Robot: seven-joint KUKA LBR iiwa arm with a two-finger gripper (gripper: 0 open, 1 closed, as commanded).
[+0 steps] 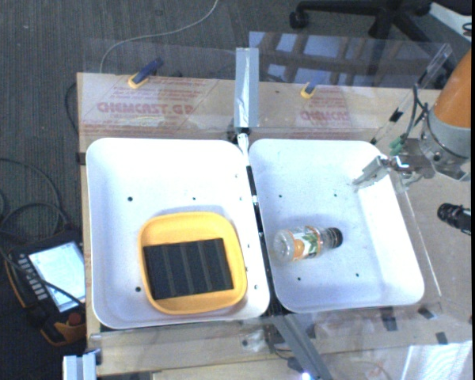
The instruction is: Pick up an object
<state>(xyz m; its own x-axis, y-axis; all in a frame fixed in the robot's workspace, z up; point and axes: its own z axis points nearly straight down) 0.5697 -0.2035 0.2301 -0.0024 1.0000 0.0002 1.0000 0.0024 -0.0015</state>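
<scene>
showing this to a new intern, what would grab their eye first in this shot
The yellow tray with dark slats stands out most, lying in the near part of the left bin. Next is the small bottle with an orange label and dark cap, on its side in the right bin, close to the divider. The arm's orange band shows at the right edge, above the right bin's far corner.

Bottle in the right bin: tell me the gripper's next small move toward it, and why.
Probably shift the gripper toward the bin's near-left part, above the bottle. The bottle lies on its side apart from it, near the right bin's left wall, untouched.
</scene>
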